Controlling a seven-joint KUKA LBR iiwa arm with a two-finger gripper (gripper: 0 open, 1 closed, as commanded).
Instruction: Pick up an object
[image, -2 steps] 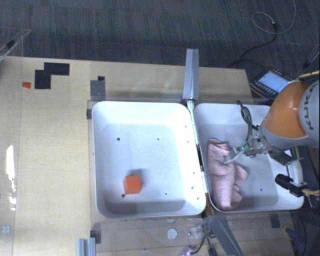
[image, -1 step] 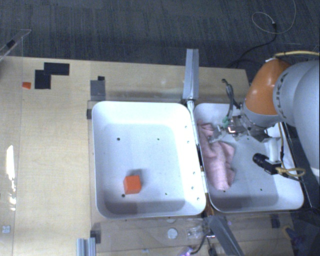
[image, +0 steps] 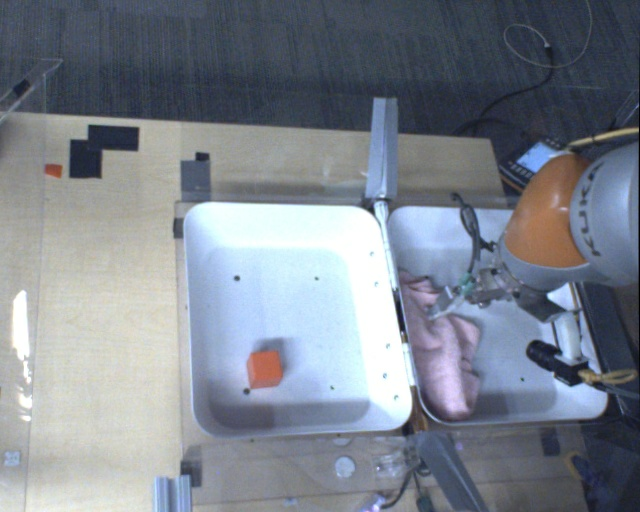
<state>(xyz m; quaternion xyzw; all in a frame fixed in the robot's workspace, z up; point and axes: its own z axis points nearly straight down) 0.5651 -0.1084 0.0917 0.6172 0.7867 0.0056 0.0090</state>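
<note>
The arm (image: 600, 205) is a thick, rounded tube of pale grey metal with a smooth, faintly glossy skin; a broad orange band (image: 545, 215) wraps it just above the wrist, bulging like a ball; past the orange band, toward the pincer (image: 455, 298), the build narrows into small silver and grey parts (too fine to tell apart); a thin dark cable (image: 468, 222) loops up beside the orange band; dark lettering marks the grey shell just right of the orange band, unreadable.
</note>
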